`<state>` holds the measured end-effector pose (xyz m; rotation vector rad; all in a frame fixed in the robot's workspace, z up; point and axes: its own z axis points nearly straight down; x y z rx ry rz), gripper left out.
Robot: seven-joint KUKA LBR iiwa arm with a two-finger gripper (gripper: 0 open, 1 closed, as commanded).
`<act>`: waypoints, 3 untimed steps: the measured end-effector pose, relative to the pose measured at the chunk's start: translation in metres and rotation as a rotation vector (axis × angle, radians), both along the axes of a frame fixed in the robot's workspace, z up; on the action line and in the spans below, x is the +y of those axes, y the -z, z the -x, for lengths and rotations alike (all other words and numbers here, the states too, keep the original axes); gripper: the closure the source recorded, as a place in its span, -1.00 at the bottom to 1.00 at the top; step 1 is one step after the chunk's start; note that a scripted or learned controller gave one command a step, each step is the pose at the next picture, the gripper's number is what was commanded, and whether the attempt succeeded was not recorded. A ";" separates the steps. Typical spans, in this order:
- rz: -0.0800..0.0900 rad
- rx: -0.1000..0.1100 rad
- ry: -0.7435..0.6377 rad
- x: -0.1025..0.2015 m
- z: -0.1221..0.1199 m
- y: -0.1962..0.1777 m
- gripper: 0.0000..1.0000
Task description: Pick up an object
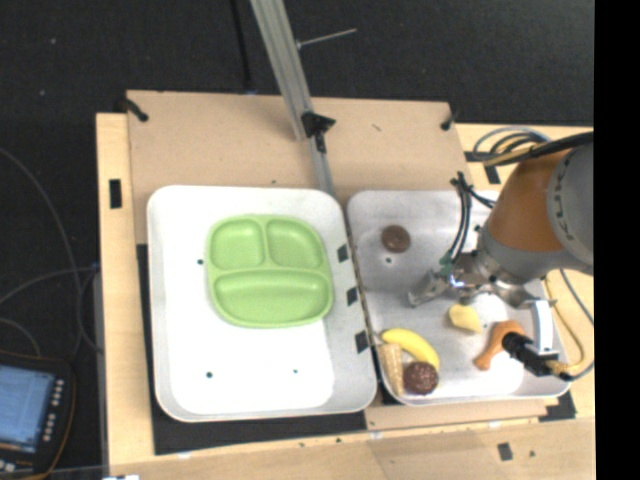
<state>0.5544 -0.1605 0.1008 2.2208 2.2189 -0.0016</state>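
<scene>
At the lower left corner a handheld screen point(28, 406) glows blue. It is cut off by the edge, and what it displays is too small to read.

The table point(220, 138) carries 2 white bins. The left bin point(250, 373) holds a green plate point(270, 271) with 3 compartments.

The loose things lie in the right bin point(420, 213):
- a brown round piece point(395, 238) near the back;
- a banana point(412, 347) at the front left;
- a dark round item point(421, 377) touching the banana's front side;
- a pale yellow lump point(463, 317) about mid-bin;
- an orange item point(490, 348) to the lump's right, its far end hidden by the robot.

A pale ridged shape against the bin wall beside the dark item is too small to identify.

The end effector point(434, 287) sits low over the middle of the right bin, between the brown piece and the yellow lump, and nearer the lump. It reads as a blur of grey metal — whether it is wide or narrow cannot be told.

The arm's orange band point(525, 213) is cut off at the right. A metal rail point(280, 48) slants down from the top edge toward the gap between the bins — its upper end is out of frame.
</scene>
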 end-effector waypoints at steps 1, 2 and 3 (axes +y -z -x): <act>0.000 -0.005 0.005 -0.001 -0.001 -0.012 1.00; 0.000 -0.007 -0.004 0.004 -0.007 -0.073 1.00; 0.001 -0.008 -0.004 0.003 -0.009 -0.128 1.00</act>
